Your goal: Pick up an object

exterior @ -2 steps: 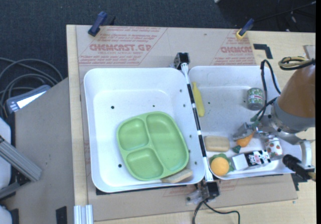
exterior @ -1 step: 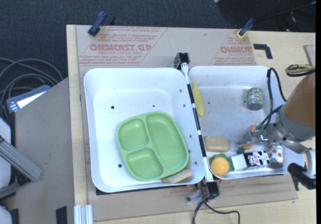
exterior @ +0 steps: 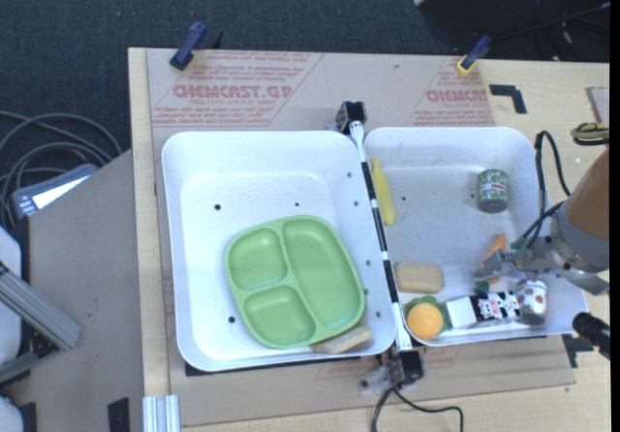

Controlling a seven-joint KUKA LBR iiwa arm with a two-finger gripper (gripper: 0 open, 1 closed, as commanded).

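The right bin [exterior: 441, 164] holds several objects. A yellow banana-shaped piece [exterior: 384, 194] lies along its left wall and a small can [exterior: 492, 189] stands at the back right. Near the front lie a tan block [exterior: 418, 276], an orange ball [exterior: 424, 319], a black-and-white patterned box [exterior: 492, 308] and a small white-and-red object [exterior: 534, 299]. My gripper [exterior: 504, 268] hangs low at the bin's right side, just above the patterned box. A small orange piece [exterior: 499, 245] shows right behind the gripper.
A green divided plate [exterior: 291, 278] lies in the left bin [exterior: 203, 169], with a tan slab [exterior: 341, 342] at its front edge. A black divider rail [exterior: 369, 188] runs between the bins. The arm [exterior: 589, 222] covers the right bin's right wall.
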